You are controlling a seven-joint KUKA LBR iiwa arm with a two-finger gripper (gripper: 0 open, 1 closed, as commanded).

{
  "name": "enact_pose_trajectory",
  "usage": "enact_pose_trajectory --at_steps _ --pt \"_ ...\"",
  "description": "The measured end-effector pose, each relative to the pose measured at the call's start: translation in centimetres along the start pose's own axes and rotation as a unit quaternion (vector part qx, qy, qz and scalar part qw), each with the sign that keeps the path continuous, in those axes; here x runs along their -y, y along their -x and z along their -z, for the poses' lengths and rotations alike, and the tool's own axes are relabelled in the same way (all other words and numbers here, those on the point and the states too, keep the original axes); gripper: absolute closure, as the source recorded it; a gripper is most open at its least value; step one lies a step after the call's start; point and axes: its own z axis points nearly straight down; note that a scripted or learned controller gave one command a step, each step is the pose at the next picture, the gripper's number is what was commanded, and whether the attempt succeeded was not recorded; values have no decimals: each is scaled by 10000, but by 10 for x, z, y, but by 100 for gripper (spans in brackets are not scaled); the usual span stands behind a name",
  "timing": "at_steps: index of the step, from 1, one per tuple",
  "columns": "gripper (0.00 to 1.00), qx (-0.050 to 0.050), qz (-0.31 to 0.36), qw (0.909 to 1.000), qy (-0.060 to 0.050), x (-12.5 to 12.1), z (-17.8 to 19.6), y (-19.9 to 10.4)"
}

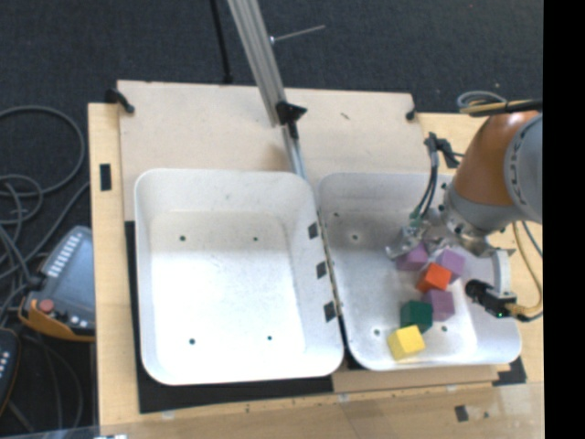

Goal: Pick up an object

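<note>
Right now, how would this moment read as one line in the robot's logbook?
arm: over right bin | gripper: low among blocks, by purple block | grasp: unclear | also there: orange block, green block, yellow block

**Legible Markings**

No text, label, brand, number or sign could be read. The handheld pendant on the floor at the left carried rows of keys, but these were too small to make out. The blocks in the right bin bore no readable marking.
</note>
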Motion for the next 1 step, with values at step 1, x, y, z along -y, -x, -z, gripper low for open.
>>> enact_pose_trajectory --at_steps 1 --pt "100 -4 74 10000 7 2 65 -73"
